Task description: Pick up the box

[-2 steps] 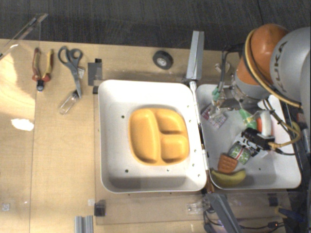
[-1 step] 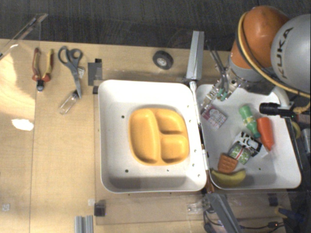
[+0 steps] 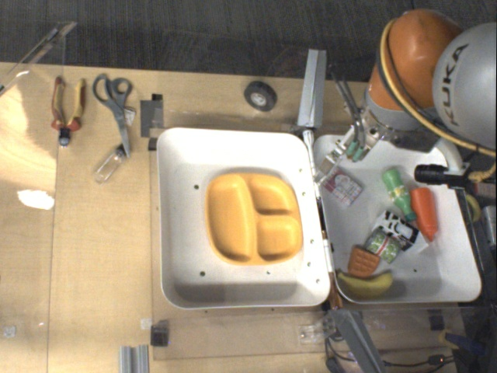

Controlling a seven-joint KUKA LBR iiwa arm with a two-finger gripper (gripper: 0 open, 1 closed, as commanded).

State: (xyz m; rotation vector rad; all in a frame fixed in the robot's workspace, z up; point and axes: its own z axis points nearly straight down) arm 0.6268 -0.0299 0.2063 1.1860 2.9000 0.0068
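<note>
Camera view: 2 white bins on surface (image 3: 85,231). Left bin (image 3: 178,278) holds yellow divided tray (image 3: 254,216). Right bin (image 3: 458,278) holds box (image 3: 342,186) near its upper left corner, plus carrot (image 3: 424,212), green bottle (image 3: 396,190), banana (image 3: 365,284). Tool (image 3: 353,148) just above box; grip state: cannot tell. Scissors (image 3: 116,103), pliers (image 3: 66,107) upper left.

The arm (image 3: 466,61) is a rounded grey casing with dark "KUKA" lettering on its side. Beside the lettering sits a glossy orange band (image 3: 415,49), with a yellow cable looped around it. Below the band, small metal and green parts form the gripper (image 3: 353,144).
</note>
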